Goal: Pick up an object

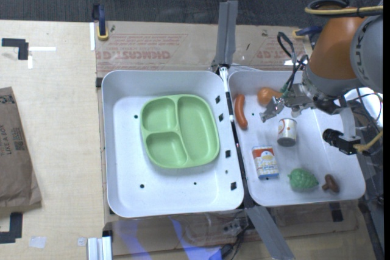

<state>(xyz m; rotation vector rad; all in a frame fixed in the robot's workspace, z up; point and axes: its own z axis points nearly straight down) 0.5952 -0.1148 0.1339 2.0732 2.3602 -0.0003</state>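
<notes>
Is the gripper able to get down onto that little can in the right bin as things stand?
Probably yes: the gripper hangs just up-left of the can, with nothing lying over it.

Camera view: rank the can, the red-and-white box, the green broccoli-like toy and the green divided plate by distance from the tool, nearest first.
Measured from the tool:
1. Can, just below the tool in the right bin.
2. Red-and-white box, further toward the right bin's front.
3. Broccoli-like toy, near the right bin's front edge.
4. Green divided plate, across in the left bin.
</notes>
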